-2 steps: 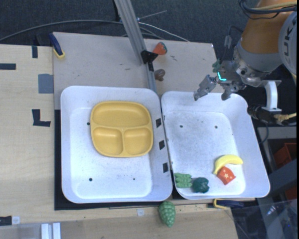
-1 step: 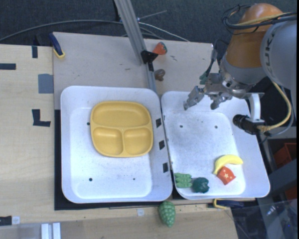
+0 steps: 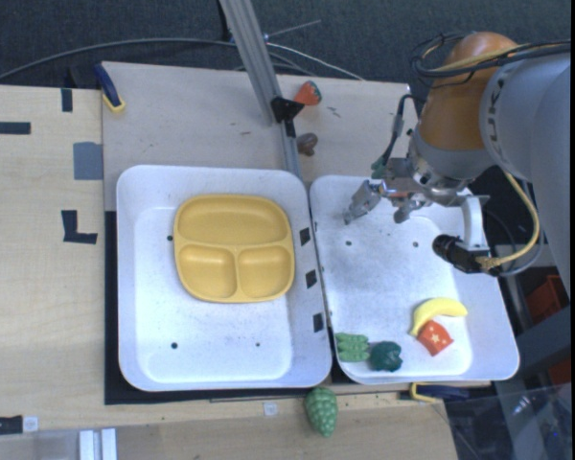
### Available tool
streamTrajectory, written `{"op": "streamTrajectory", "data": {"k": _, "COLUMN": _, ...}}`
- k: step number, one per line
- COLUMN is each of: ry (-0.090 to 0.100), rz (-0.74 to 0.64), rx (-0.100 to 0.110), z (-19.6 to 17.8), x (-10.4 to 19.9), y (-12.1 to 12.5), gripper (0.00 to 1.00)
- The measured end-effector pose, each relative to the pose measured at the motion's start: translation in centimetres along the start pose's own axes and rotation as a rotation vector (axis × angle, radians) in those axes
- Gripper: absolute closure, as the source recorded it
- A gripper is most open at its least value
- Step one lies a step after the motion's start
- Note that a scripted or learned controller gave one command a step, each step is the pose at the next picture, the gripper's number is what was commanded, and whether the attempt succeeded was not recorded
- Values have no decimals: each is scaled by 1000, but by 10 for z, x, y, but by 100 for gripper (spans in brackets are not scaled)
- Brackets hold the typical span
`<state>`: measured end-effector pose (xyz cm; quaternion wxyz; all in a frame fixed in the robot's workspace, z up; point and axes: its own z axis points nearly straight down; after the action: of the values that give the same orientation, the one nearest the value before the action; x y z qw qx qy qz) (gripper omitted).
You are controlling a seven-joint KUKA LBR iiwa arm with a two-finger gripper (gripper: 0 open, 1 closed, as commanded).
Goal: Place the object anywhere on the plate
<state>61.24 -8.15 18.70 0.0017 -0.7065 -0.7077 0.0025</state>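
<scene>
Two shallow white bins sit side by side: my right bin holds a yellow toy banana, red block and green toys; the left bin holds a yellow divided plastic plate. My gripper hovers farther back, fingers spread, grasping nothing.

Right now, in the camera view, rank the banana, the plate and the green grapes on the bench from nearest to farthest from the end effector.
1. Banana: right bin, below the end effector.
2. Plate: left bin, to the left of the end effector; farther than the banana, though not by a wide margin.
3. Grapes: on the bench past the bins' front edge, plainly farthest.
</scene>
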Motion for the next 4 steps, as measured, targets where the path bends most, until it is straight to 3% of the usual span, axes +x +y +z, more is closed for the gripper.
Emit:
{"op": "streamTrajectory", "data": {"k": 1, "ry": 0, "rz": 1, "rx": 2, "z": 53, "x": -8, "y": -7, "gripper": 0}}
{"op": "streamTrajectory", "data": {"k": 2, "ry": 2, "rz": -1, "rx": -3, "z": 40, "x": -7, "y": -6, "gripper": 100}}
{"op": "streamTrajectory", "data": {"k": 3, "ry": 1, "rz": -1, "rx": -9, "z": -5, "x": 1, "y": -6, "gripper": 100}}
{"op": "streamTrajectory", "data": {"k": 4, "ry": 2, "rz": 0, "rx": -6, "z": -16, "x": 1, "y": -6, "gripper": 100}}
